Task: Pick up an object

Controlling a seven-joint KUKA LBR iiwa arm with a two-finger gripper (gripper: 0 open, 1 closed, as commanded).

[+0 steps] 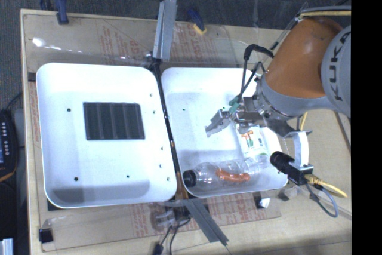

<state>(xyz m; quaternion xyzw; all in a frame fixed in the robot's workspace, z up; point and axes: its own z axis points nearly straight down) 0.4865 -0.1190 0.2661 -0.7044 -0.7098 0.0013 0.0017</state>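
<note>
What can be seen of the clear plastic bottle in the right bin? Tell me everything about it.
The clear plastic bottle lies on its side along the near wall of the right bin, its dark cap pointing toward the left bin. Its body is see-through and looks crumpled, with something orange showing at its middle; whether that is inside or under it cannot be told. Its far end meets a white packet with printed markings. The claw is above the bin floor, apart from the bottle.

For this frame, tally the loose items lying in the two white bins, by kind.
Clear plastic bottle with a black cap, lying on its side by the right bin's near wall: 1
White packet with printed markings, in the right bin below the gripper: 1
Dark grey ribbed rectangular panel, in the left bin: 1
Total: 3
</note>
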